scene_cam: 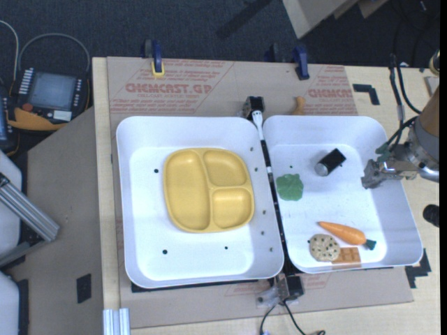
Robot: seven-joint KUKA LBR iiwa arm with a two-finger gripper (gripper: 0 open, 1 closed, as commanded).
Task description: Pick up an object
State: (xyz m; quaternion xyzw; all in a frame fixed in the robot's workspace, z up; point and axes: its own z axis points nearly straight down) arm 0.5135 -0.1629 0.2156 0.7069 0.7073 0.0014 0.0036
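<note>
Gripper [374,173] hangs at the right bin's [398,215] right wall, finger state impossible to tell; the carrot [342,232] nearby looks light, rigid, slick; grip mid-body.

Dark carpet floor [174,12]; cardboard-topped bench [230,82]; handheld control pendant [49,93] at left.

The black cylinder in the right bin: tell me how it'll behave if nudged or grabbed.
The black cylinder lies on its side, so it would probably roll if nudged. It looks smooth and rigid, so it might slip from the gripper.
</note>
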